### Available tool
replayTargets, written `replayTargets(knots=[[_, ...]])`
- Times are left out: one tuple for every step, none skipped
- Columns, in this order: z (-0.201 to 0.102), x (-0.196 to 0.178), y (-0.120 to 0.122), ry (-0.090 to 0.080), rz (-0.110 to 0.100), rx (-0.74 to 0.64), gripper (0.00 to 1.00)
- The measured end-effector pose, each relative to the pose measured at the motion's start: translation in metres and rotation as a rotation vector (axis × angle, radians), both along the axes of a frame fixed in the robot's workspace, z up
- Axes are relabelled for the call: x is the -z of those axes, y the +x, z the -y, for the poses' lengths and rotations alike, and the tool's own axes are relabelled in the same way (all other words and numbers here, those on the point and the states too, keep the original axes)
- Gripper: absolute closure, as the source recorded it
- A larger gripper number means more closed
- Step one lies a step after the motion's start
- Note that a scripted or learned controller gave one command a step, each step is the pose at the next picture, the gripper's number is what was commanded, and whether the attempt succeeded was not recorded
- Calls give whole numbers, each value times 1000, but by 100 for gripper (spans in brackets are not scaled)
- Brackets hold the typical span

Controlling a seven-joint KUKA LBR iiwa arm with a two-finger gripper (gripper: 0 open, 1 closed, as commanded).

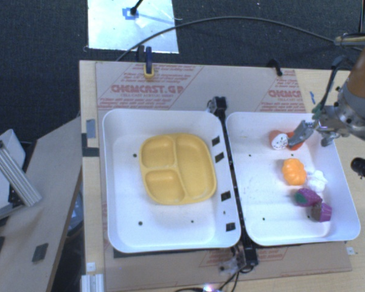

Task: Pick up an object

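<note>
The right bin (255,236) holds several small toys. A small orange and white round toy (280,140) lies near its far side. An orange toy (294,171) lies in the middle, with a white piece (317,180) beside it. A purple and green toy (307,197) and a darker purple one (321,212) lie nearer the front. My gripper (312,136) hangs over the bin's far right part, open, with nothing between its fingers. Its left finger (300,132) ends just right of the orange and white toy.
The left bin (125,236) holds a yellow divided plate (176,168). Black clips run along the seam between the two bins (226,175). The grey arm (360,90) comes in from the right edge. A black cable arcs across the back of the bench.
</note>
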State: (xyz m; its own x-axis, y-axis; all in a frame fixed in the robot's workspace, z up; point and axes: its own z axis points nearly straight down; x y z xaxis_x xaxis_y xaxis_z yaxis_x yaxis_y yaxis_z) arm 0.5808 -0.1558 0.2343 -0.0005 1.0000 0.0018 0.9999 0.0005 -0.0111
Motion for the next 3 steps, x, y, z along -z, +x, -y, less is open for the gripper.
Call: replayTargets(knots=[[0,-7,2,-2,13,-3,0],[4,53,7,-2,10,-1,0],[4,95,2,-2,10,-1,0]])
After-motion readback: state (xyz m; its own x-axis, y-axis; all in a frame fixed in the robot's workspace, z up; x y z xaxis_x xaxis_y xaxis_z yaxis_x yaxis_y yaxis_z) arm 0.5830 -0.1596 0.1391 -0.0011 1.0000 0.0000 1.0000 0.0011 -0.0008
